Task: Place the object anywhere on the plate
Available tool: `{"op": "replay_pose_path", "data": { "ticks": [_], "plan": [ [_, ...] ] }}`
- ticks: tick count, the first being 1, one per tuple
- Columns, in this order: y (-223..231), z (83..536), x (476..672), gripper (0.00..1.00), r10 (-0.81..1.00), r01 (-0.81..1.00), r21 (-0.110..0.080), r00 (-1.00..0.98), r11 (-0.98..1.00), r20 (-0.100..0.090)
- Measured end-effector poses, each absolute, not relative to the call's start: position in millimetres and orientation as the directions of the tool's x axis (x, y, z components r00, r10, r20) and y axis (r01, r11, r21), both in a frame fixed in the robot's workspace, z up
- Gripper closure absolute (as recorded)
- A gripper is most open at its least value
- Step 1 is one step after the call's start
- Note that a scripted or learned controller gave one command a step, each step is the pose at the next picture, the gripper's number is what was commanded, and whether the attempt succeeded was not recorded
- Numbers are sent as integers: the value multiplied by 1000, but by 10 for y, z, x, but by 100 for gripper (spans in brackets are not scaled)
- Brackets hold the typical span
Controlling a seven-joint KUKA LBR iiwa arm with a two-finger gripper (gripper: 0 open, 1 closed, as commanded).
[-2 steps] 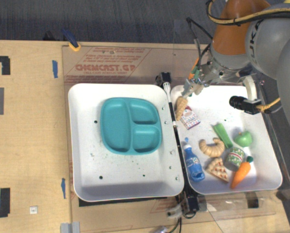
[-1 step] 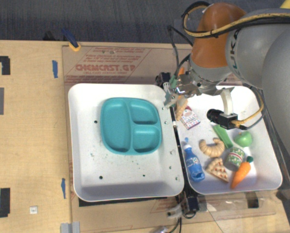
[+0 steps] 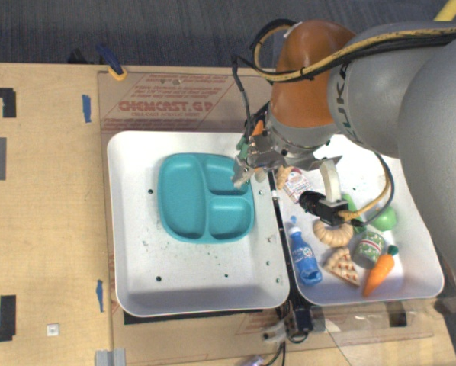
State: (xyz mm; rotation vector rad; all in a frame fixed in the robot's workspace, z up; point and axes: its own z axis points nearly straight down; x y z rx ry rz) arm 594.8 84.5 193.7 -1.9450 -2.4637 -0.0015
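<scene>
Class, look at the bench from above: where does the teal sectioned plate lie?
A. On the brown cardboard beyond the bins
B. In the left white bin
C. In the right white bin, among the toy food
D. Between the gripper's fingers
B: the teal sectioned plate rests flat on the floor of the left white bin, while the toy food, such as the orange carrot, sits in the right white bin.

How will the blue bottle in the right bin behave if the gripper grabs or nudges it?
The blue bottle lies on its side, so a nudge would probably roll it. It looks like small smooth plastic: likely light, maybe slippery. The carrot and pizza slice lie close, so it may bump them.
</scene>
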Motion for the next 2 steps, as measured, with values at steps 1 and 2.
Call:
{"op": "replay_pose_path", "data": {
  "ticks": [1,2],
  "plan": [
    [1427,1439,5848,100,997,997,-7,76,-76,0],
    [1422,1449,5854,0,997,997,-5,76,-76,0]
  ]
}}
